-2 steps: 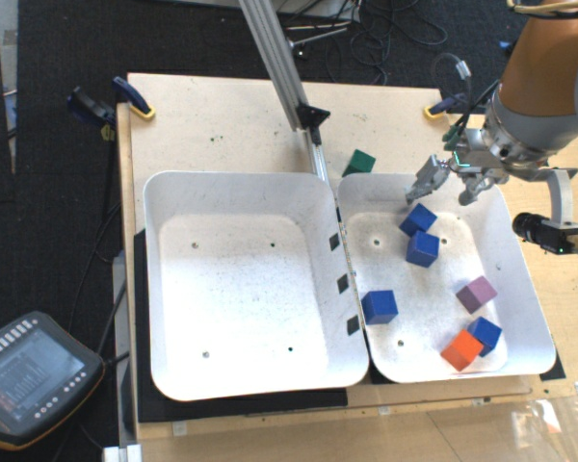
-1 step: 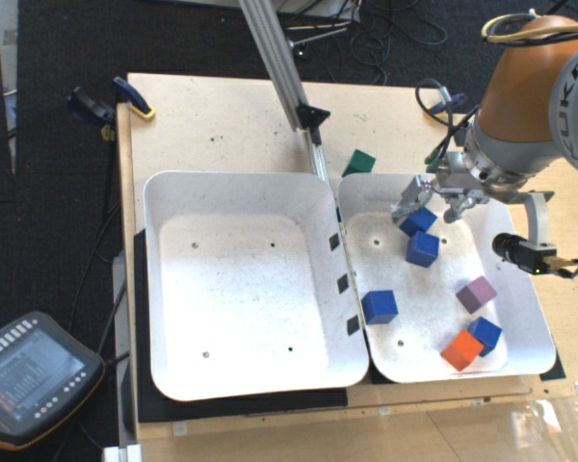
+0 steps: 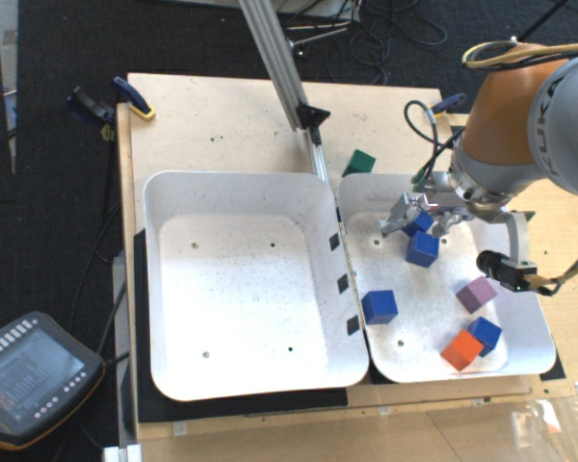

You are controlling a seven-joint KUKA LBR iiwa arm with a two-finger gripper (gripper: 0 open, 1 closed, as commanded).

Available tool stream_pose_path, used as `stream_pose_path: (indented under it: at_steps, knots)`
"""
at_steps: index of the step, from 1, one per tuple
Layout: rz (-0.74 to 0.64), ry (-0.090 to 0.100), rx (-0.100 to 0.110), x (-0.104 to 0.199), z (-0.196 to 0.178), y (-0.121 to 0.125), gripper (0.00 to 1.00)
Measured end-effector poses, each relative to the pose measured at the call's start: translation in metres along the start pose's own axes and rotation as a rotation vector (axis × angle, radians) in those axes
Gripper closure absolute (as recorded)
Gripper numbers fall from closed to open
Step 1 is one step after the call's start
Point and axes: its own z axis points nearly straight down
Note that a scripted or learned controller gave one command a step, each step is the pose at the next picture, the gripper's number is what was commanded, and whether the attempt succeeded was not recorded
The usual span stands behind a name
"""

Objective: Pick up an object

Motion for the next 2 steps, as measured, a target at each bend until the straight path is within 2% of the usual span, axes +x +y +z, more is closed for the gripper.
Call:
stream_pose_path:
  at_steps: [1,2]
  knots:
    - [0.001,0.0,0.001,-0.007,0.047,0.0,0.0]
    - [0.0,0.0,-0.006,-0.007,0.033,0.002,1.0]
